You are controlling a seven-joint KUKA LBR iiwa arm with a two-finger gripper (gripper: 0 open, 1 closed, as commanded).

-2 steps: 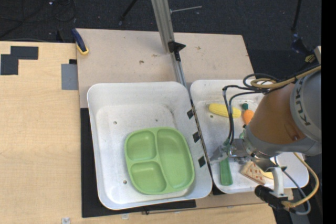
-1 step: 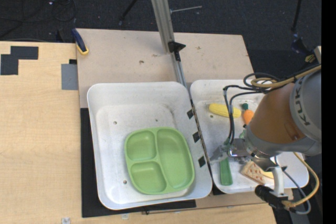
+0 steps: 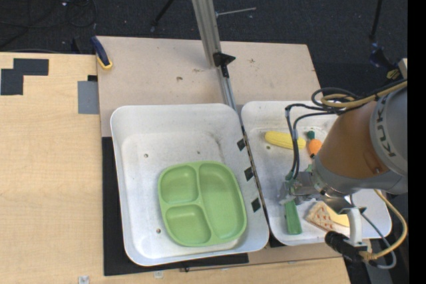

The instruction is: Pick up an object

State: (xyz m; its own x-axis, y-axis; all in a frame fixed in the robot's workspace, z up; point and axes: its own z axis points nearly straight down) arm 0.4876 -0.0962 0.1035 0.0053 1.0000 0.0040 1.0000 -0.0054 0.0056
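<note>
The right bin (image 3: pixel 259 123) holds several toy foods. A yellow corn cob (image 3: pixel 284 139) lies near its far side, with an orange carrot (image 3: pixel 313 145) just right of it, partly under the arm. A green stick-shaped piece (image 3: pixel 292 217) lies near the bin's front edge. To its right is a tan pizza-like wedge (image 3: pixel 324 216). My gripper (image 3: pixel 294 191) hangs low in the right bin, just above the far end of the green piece. The arm's orange band (image 3: pixel 349 143) covers the bin's middle and right part.
The left bin (image 3: pixel 133 130) holds a light green divided plate (image 3: pixel 201 203). A metal post (image 3: pixel 208 16) stands behind the bins. Black cables (image 3: pixel 291 136) loop from the wrist over the right bin. A yellow and blue tool (image 3: pixel 102 53) lies at the bench's back left.
</note>
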